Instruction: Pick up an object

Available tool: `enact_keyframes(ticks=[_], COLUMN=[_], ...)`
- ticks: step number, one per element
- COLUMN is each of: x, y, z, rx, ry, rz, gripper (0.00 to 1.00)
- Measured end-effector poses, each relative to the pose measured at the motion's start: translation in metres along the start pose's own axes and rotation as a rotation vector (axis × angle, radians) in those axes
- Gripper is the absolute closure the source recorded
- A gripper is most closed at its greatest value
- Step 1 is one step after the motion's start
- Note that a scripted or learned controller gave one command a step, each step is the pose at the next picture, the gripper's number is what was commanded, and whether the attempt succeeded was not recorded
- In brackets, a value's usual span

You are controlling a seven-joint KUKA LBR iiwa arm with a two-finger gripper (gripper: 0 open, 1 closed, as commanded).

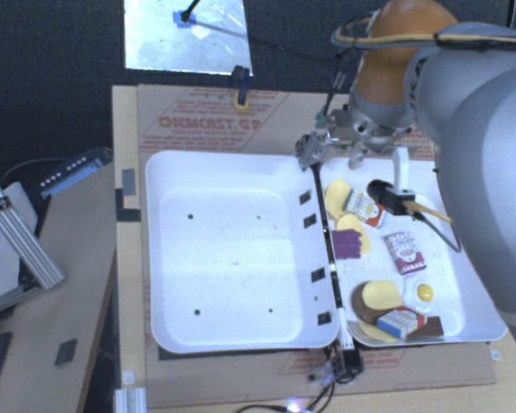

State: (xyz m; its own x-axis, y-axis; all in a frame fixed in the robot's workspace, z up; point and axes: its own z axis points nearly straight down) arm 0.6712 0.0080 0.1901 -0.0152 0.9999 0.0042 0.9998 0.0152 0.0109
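You can't see all of the big grey arm (482, 136); the picture's right edge and top cut it off. It covers the far right corner of the right bin (486, 321). The little box (402, 322) near the front has writing too small for you to read. It hides part of the brown thing (432, 325) under it.

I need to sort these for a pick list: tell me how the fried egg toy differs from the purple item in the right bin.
The fried egg toy is white with a yellow centre; the purple item is one solid purple. The egg looks rounded, the purple item squarish. The egg lies nearer the bin's right side, the purple item close to the divider between the bins. Both lie flat in the right bin, apart from the gripper.
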Motion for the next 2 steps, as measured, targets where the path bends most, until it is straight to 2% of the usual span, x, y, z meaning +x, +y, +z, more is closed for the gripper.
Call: enact_keyframes(ticks=[1, 2], x=[-0.009, 0.033], y=[-0.001, 0.001], z=[-0.007, -0.114], rx=[0.005, -0.003], ry=[-0.005, -0.002], rz=[0.006, 0.006], gripper=[1.00, 1.00])
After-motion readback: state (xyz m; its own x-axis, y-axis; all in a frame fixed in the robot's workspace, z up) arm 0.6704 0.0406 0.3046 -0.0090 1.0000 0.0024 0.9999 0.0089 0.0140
